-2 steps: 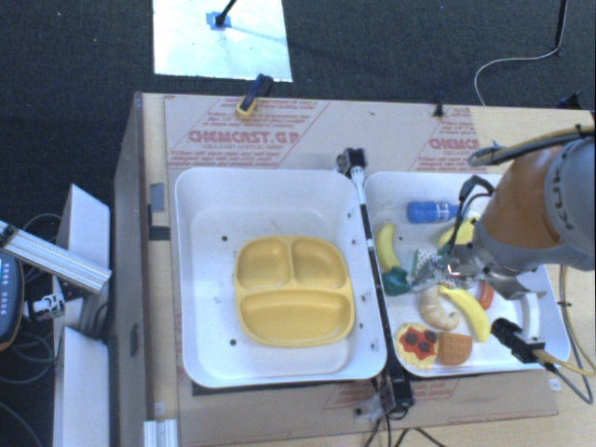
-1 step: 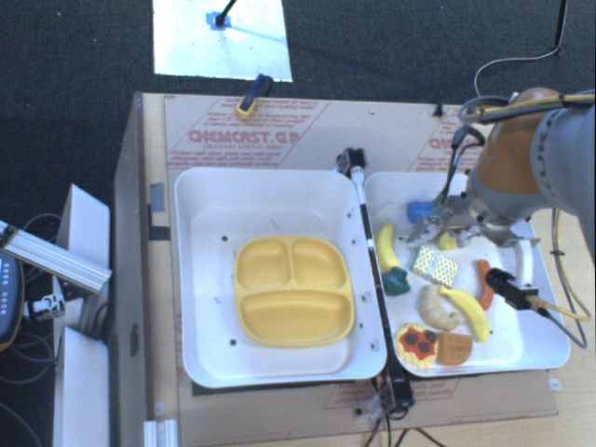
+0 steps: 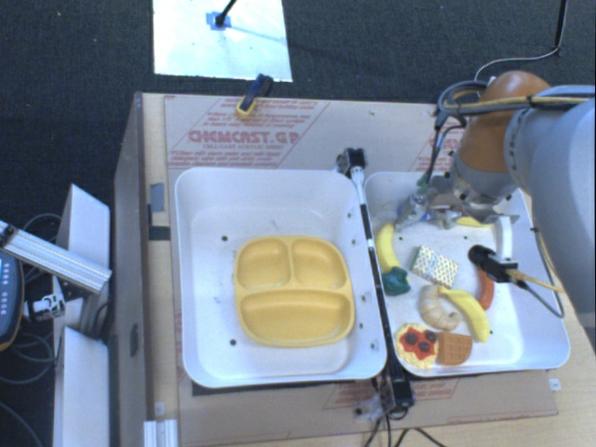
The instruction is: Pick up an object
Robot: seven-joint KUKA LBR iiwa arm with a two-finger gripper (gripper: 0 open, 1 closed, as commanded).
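Over the right bin the gripper is hovering — finger state unclear — near a banana, nothing visibly held.

Two bins side by side on the bench. Left bin: a divided plate near its middle. Right bin: arm over the far end, gripper low near the far left corner. Along the left wall, a banana. Right of it, a cracker. Nearer the front, what may be a pastry, a second banana just right of it. Pizza and waffle at the front edge.
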